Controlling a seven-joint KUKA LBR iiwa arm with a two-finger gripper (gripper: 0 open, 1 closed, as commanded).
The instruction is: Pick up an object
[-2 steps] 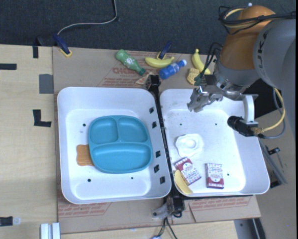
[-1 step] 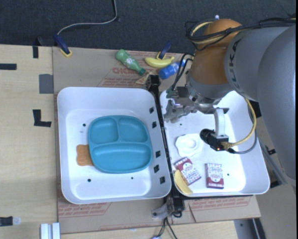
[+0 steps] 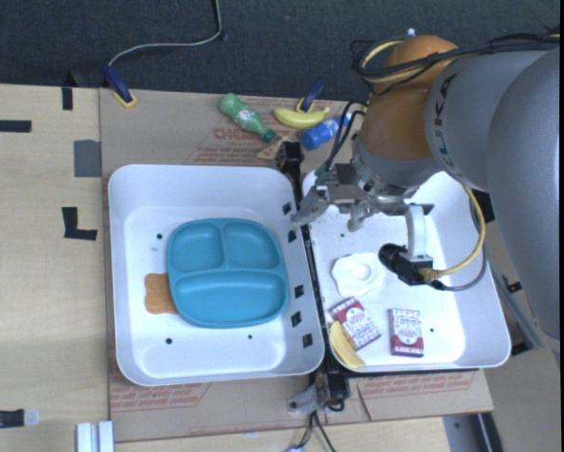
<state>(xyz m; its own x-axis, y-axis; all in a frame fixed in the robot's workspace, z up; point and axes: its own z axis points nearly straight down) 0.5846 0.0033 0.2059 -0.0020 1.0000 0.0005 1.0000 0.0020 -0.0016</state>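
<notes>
My gripper [image 3: 332,213] hangs over the back left of the right bin [image 3: 470,337], close to the wall between the two bins. Its two metal fingers [image 3: 305,209] stand spread apart with nothing between them, so it is open. A white fried-egg toy [image 3: 354,272] lies just in front of the gripper on the bin floor. Nearer the front edge are two small red packets [image 3: 354,322] [image 3: 407,331] and a yellow piece [image 3: 344,345]. The arm's grey body and orange band hide the back of this bin.
The left bin [image 3: 131,205] holds a blue divided plate [image 3: 227,271] with a tan slice [image 3: 156,293] under its left edge. Behind the bins on the cardboard lie a green bottle [image 3: 245,116], a yellow banana [image 3: 300,116] and a blue object [image 3: 319,135].
</notes>
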